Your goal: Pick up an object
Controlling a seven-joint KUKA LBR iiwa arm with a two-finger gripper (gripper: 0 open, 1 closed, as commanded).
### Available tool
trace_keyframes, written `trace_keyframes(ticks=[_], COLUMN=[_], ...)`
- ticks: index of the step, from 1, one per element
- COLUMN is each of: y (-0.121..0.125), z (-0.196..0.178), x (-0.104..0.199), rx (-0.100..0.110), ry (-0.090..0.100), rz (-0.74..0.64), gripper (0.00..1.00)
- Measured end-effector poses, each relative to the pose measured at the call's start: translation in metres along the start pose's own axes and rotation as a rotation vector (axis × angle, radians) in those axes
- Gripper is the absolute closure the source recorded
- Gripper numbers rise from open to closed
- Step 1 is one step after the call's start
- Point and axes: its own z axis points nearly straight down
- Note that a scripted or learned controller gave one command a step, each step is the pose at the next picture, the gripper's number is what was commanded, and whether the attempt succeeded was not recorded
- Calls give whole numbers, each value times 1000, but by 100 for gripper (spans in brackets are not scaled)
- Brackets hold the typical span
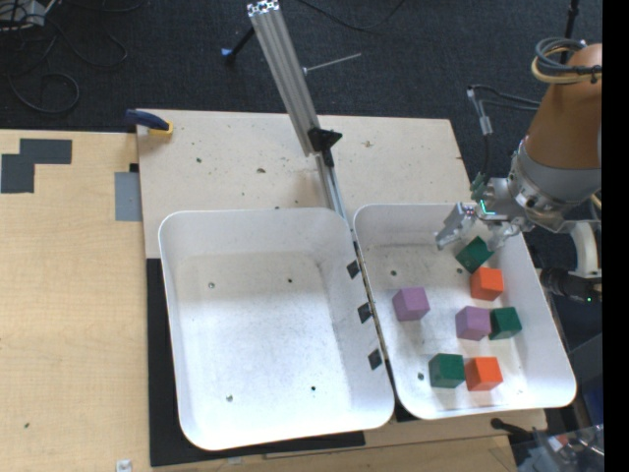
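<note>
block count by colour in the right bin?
Green blocks: 3
Orange blocks: 2
Purple blocks: 2
Total: 7, all in the right bin

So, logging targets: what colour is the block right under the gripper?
Dark green block, just below the gripper, seen in the camera view.

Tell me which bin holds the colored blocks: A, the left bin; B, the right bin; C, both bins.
B: the purple blocks, orange blocks and green blocks all lie in the right bin, under the gripper.
</note>
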Motion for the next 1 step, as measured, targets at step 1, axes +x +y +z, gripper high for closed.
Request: trace_keyframes(ticks=[1], y=[1], z=[-3], x=[-1], rx=[-5], ry=[-1], rz=[0], gripper=[0])
